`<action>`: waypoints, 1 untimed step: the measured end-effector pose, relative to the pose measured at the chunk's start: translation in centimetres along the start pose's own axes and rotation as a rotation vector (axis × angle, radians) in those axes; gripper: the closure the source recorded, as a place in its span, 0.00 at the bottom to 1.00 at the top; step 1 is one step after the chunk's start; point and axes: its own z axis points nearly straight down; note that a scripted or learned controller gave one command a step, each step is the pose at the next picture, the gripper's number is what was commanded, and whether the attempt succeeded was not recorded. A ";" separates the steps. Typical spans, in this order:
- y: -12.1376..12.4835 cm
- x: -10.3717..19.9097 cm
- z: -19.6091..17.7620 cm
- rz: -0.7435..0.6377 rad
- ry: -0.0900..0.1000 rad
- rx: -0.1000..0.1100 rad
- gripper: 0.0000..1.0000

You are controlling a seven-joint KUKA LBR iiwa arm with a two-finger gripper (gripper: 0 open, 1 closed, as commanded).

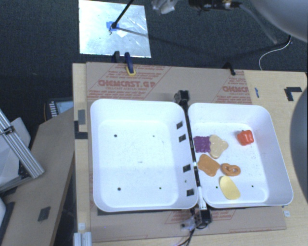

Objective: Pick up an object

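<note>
Gripper sits blurred at the far edge, grip state indeterminate, well apart from the six small objects in the right bin, which lie nearward and rightward of it, the red piece standing clearest.

Left bin: smooth white plastic, faint sheen; a few small dark holes in the floor
Right bin: the same smooth white plastic; slightly glossy along the rim
Board under the bins: tan, matt, paper-faced sheet with faded red print
Plate at upper left of the frame: bright, reflective metal; patchy glare
Floor at the top of the frame: dark, rough, cloth-like matt surface
Rail at the left edge: brushed, ribbed metal
Red object: glossy plastic look
Yellow object: smooth, matt
Purple object: bumpy, dull
</note>
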 end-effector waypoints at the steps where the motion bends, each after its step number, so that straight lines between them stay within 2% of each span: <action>1: 0.0 0.0 -1.2 -0.004 0.001 -0.004 1.00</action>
